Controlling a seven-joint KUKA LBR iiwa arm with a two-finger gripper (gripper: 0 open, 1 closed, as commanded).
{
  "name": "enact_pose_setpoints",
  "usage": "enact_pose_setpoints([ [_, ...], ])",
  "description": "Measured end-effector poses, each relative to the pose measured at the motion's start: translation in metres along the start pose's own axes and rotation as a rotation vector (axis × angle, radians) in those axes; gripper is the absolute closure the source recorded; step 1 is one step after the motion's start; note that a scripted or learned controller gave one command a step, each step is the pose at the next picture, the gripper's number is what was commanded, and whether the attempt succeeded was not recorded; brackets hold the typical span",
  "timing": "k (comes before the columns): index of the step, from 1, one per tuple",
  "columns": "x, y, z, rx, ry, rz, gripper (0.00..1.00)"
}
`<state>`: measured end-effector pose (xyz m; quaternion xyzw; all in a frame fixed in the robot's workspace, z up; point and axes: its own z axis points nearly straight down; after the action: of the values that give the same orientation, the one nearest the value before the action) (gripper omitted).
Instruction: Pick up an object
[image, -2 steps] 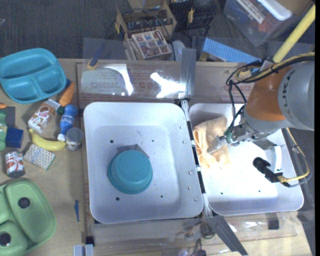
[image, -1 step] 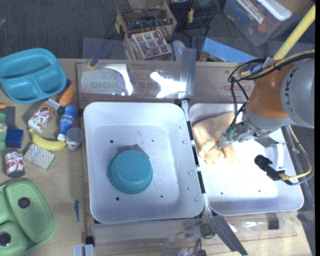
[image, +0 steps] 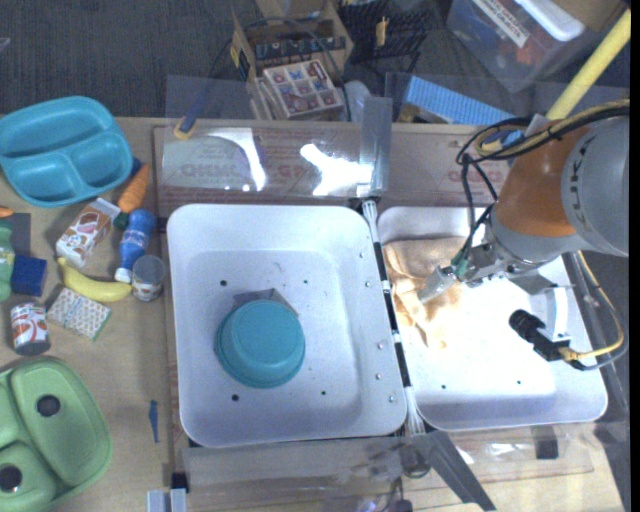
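A crumpled tan cloth (image: 412, 290) lies against the left wall of the right bin (image: 500, 395). The gripper (image: 441, 286) reaches in from the right and sits low over the cloth's right edge, touching or nearly touching it. The grey arm with its orange band (image: 540, 205) hangs over the bin's upper right part. A teal bowl (image: 261, 343) rests upside down in the middle of the left bin (image: 200, 250), well away from the gripper.
A black connector with a yellow cable (image: 540, 337) hangs from the arm over the right bin's floor. Left of the bins lie a blue divided tray (image: 65, 150), a banana (image: 92, 284), a small bottle (image: 133, 243), a can (image: 148, 277) and a green tray (image: 45, 440).
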<state>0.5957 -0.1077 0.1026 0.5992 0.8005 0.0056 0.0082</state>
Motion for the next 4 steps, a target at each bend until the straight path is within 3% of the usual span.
enact_pose_setpoints([
  [1,-0.002,0.000,-0.011,-0.004,-0.002,0.003,1.00],
  [2,-0.002,0.000,-0.011,-0.004,-0.003,0.003,0.00],
  [3,0.005,0.009,0.013,0.009,0.000,0.093,0.00],
  [4,0.004,0.010,0.001,0.002,0.000,0.093,1.00],
])
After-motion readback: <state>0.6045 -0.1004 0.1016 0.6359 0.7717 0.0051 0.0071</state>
